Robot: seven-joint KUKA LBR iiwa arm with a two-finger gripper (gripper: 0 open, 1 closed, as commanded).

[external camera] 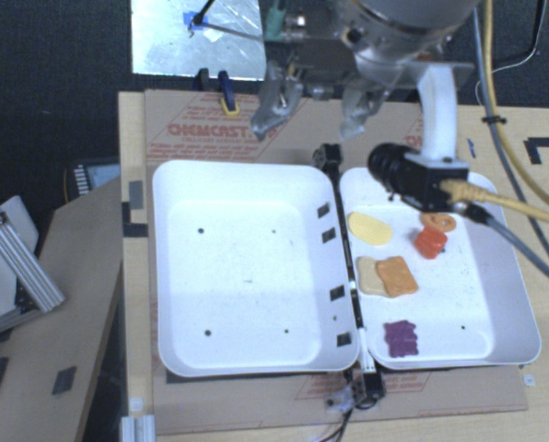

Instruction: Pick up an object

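White plastic forms the 2 shallow bins seen side by side on the tabletop (134,141) in the camera view. The left bin (242,274) is placed at 9 o'clock from the view's middle and the right bin (500,316) at 3 o'clock, with their inner rims touching. A brown cardboard sheet (193,129) is spread beneath both.

5 small things are gathered in the left half of the right bin. A yellow oval piece (370,228) is set at 12 o'clock of the group. An orange ring (438,220) is found at 2 o'clock, with a red piece (430,244) just beside it. A tan and orange slab (388,276) is laid in the middle, and a purple piece (402,337) is seen apart at 6 o'clock.

The pincer (316,113) is held at 12 o'clock of the view, over the cardboard beyond the bins' far rims and well apart from the 5 things. Its 2 fingers (273,109) are spread wide, with only cardboard seen between them.

A foil sheet (193,26) is laid at 11 o'clock, and a blue and yellow clamp (227,95) is fixed just below it.
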